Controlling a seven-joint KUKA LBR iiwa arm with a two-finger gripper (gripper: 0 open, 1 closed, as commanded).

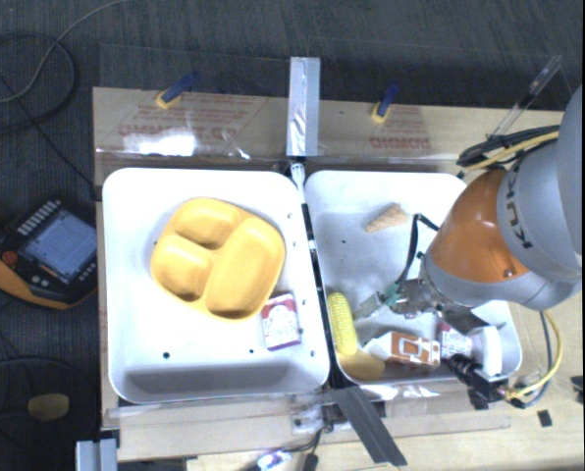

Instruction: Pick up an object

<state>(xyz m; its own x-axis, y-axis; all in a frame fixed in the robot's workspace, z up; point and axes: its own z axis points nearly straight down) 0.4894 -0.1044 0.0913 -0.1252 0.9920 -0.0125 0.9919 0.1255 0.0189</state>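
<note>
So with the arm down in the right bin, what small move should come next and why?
Probably a slight lift to check the grasp: the gripper sits low in the right bin, between the corn cob and the orange packet, with nothing visibly held.

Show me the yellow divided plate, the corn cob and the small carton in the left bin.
Yellow plate (217, 255), camera view: centre, where its compartments meet.
Corn cob (343, 323), camera view: middle of the cob.
Carton (281, 323), camera view: its printed face.
</note>
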